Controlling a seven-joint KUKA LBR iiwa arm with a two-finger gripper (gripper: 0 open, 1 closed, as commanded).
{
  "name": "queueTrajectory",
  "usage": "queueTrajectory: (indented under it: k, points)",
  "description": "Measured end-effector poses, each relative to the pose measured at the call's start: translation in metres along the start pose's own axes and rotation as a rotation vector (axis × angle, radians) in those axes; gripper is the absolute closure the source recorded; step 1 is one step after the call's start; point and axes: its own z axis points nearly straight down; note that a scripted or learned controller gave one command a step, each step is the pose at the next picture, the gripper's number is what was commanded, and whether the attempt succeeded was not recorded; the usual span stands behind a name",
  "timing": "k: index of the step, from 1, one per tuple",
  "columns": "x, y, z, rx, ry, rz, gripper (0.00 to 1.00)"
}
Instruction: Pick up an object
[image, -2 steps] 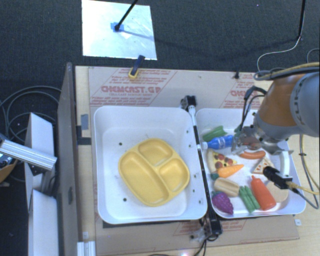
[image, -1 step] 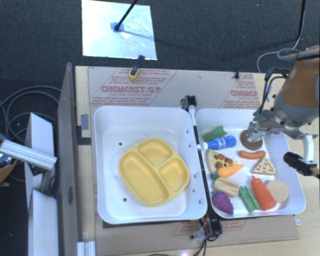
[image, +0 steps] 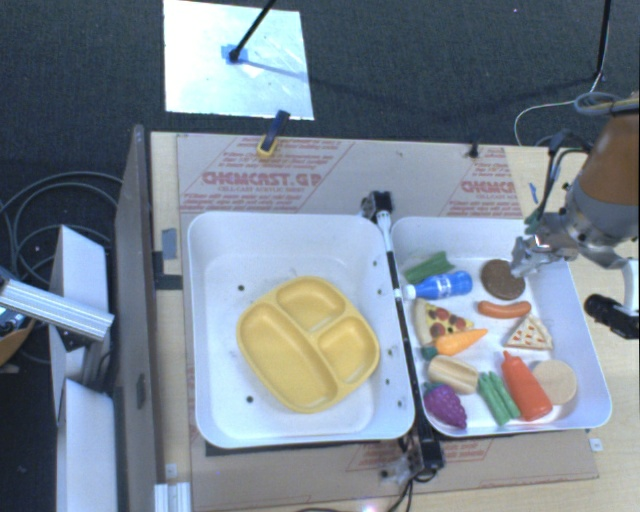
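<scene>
One gripper (image: 527, 256) low over the right bin (image: 592, 372) near its far right corner, finger opening impossible to tell, just beside a brown disc (image: 501, 279), with sausage (image: 503, 309), blue bottle (image: 441, 286) and carrot (image: 461, 342) further in, yellow tray (image: 306, 343) in the left bin (image: 215, 300).

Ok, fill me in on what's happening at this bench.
The arm reaches in from the right, its pincer low over the right bin, beside the brown patty at the far end of a pile of toy food. Nothing is seen lifted yet. The left bin holds a yellow tray.
</scene>
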Motion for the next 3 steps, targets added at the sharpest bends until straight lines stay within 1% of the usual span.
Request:
queueTrajectory:
  k: [1,2,3]
  points:
    - [-0.021,0.046,0.066,0.002,0.0,-0.003,1.0]
    - [-0.036,0.009,0.029,0.002,0.001,0.001,1.0]
    - [-0.035,0.011,0.03,0.002,0.001,-0.002,0.0]
